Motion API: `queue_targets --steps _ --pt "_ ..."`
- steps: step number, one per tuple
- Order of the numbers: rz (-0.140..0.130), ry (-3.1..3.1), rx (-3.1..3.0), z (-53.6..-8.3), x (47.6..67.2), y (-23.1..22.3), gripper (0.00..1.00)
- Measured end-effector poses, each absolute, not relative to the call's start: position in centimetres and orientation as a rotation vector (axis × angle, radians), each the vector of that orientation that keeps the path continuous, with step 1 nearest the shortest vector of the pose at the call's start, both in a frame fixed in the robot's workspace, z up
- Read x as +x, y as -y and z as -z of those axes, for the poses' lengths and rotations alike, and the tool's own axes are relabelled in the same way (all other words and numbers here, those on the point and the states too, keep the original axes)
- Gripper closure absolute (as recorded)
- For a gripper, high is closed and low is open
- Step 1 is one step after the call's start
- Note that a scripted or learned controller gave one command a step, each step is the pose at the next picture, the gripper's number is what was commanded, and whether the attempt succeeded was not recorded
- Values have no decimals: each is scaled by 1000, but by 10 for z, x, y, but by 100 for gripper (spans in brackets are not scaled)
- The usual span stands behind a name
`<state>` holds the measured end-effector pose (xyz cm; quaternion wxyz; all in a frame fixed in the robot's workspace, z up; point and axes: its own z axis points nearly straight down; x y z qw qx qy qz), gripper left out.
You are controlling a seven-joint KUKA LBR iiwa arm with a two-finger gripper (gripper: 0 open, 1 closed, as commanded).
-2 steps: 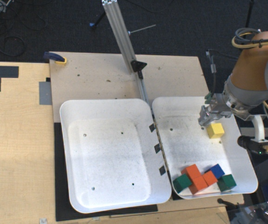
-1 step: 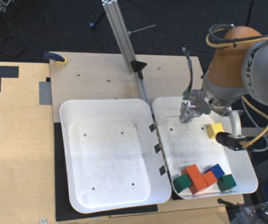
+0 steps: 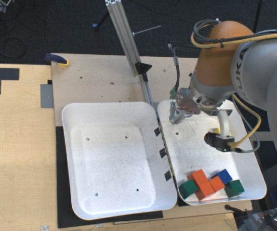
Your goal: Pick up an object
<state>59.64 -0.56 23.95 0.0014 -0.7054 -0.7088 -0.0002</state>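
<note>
Several small blocks lie clustered at the near end of the right bin (image 3: 246, 174): an orange block (image 3: 199, 176), a second orange block (image 3: 211, 186), a blue block (image 3: 225, 176), a green block (image 3: 189, 188) and another green block (image 3: 234, 188). My gripper (image 3: 176, 114) hangs over the far left corner of that same bin, well away from the blocks. Nothing shows between its fingers, and its state is unclear from this angle.
The left bin (image 3: 75, 143) sits beside the right one, split from it by a ridge with black clips (image 3: 162, 153). A slanted aluminium post (image 3: 126, 37) rises behind the bins. The grey arm with its orange band (image 3: 220, 57) overhangs the right bin's far side.
</note>
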Motion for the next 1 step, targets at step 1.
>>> queue_targets --steps 1 --pt "1 2226 -2214 -243 608 -54 100"
